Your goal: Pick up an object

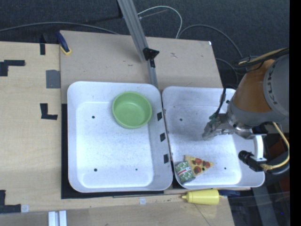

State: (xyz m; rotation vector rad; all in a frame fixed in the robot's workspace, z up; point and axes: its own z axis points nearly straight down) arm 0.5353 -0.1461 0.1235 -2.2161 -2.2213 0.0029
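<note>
I count 2 bins [80, 126], 1 green bowl [131, 109], 1 pizza slice [199, 164], 1 green packet [184, 172], 1 yellow bottle [203, 197], 1 blue clamp [63, 43]

Speckled white bins [117, 178], matt green bowl [132, 109]

So my arm [263, 95] comes in from the right, the grey body with the orange band sitting just above the wrist, bent down and leaning left. My gripper [210, 130] hangs low at the end of it, pointing down and a bit leftward. Can't really make out the tip from this angle, too blurry.
</note>
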